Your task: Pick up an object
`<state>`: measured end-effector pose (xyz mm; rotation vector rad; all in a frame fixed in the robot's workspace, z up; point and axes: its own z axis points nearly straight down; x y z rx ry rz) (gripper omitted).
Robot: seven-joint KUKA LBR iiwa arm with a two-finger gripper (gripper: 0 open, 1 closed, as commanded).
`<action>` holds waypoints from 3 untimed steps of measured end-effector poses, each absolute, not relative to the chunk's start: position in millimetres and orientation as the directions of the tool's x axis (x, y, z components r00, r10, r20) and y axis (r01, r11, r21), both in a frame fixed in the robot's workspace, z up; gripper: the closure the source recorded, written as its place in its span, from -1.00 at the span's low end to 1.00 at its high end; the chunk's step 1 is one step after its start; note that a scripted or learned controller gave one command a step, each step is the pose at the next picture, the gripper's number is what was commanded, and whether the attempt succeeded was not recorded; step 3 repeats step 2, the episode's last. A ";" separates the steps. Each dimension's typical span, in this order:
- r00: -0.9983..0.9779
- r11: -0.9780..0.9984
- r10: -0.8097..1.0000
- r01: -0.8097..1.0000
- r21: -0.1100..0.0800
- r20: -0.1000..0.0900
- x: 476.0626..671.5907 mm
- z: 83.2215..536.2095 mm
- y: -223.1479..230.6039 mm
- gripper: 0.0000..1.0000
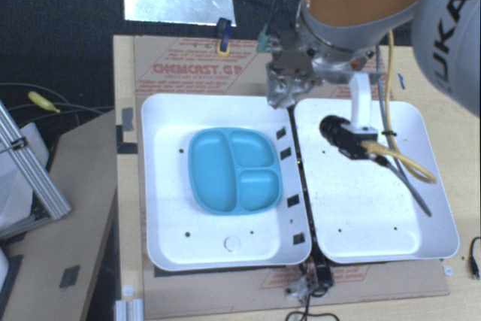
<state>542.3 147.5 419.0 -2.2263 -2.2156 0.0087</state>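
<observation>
The blue divided plate [233, 170] lies in the left bin [161, 184], well left of the gripper [284, 95], which hangs at the far end of the divider between the bins. I cannot tell how the jaws stand. A descent here would likely strike the rim, not the plate. "KUKA" marks the arm [451, 19]; the board beyond reads "CHEMCAST GP".

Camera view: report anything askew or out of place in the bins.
Nothing stands out. The blue divided plate lies flat in the left bin, slightly rotated against its walls. The end effector hangs at the bins' far edge.
</observation>
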 end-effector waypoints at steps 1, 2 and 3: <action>-0.011 0.011 1.000 1.000 0.000 0.002 483.8 424.4 214.9 1.00; -0.006 0.006 1.000 1.000 0.004 0.004 486.8 435.7 212.2 1.00; -0.006 0.006 1.000 1.000 0.004 0.004 486.8 435.7 212.2 1.00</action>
